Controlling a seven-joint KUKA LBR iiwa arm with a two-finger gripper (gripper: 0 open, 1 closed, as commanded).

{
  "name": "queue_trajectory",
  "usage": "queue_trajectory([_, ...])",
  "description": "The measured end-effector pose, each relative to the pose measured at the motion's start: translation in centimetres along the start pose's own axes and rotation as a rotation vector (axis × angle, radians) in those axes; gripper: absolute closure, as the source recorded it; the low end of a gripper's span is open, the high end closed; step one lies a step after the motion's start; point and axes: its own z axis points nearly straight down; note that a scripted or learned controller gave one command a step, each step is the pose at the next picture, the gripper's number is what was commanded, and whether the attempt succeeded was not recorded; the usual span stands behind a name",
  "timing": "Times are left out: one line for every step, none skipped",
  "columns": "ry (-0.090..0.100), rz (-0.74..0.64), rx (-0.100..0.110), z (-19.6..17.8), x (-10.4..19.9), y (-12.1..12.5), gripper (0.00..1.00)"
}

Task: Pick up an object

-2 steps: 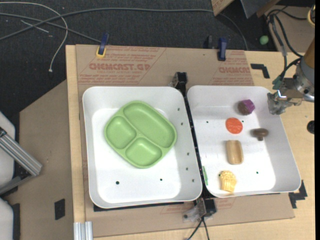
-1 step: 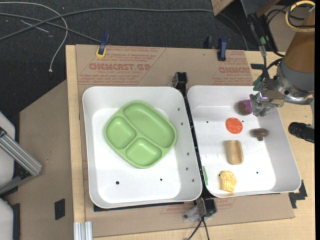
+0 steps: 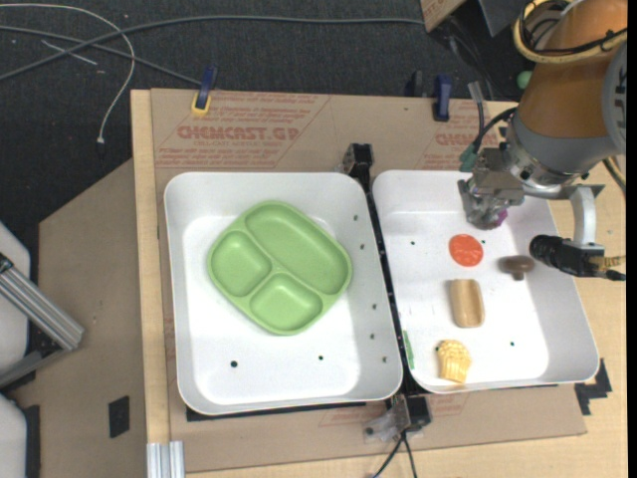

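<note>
The right bin (image 3: 418, 207) holds a round red-orange piece (image 3: 466, 250), a tan bread-like block (image 3: 465, 302), a yellow corn-like piece (image 3: 454, 359) and a small brown item (image 3: 517, 265). My gripper (image 3: 488, 212) hangs over the bin's far right part, just above and behind the red-orange piece. A bit of purple shows at its tip. The left bin (image 3: 189, 347) holds a green three-compartment plate (image 3: 280, 266).
A black clamp (image 3: 357, 157) sits at the far end of the seam between the bins. Blue clips (image 3: 206, 86) pin the cardboard's far edge. A black fitting (image 3: 567, 254) of the arm overhangs the right bin's right rim. Cables lie on the dark floor behind.
</note>
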Motion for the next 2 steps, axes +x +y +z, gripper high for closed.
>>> queue_trajectory([0.001, 0.000, 0.004, 1.6, 6.0, 0.1, 1.00])
queue_trajectory([0.001, 0.000, 0.005, 2.9, 11.9, -0.3, 1.00])
